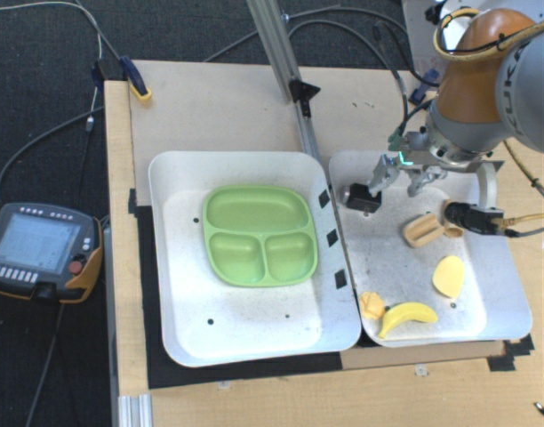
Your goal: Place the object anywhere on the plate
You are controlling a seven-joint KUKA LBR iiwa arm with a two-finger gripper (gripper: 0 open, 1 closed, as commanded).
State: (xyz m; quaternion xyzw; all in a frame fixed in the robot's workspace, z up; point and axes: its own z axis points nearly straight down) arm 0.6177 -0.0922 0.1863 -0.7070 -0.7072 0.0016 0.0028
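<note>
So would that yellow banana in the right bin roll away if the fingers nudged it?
Probably not. The banana is curved and lies flat, so it would likely slide or spin on the bin floor. It looks like smooth plastic, so probably light, stiff and rather slippery.

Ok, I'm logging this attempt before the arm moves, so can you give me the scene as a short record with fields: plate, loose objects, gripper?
plate: green divided plate, three compartments, in the left bin, nothing on it
right bin contents: banana, small yellow-orange piece by its left end, pale yellow piece, tan block
gripper: gripper over the upper part of the right bin, above the tan block, nothing seen between its fingers
task state: no object on the plate yet
</note>
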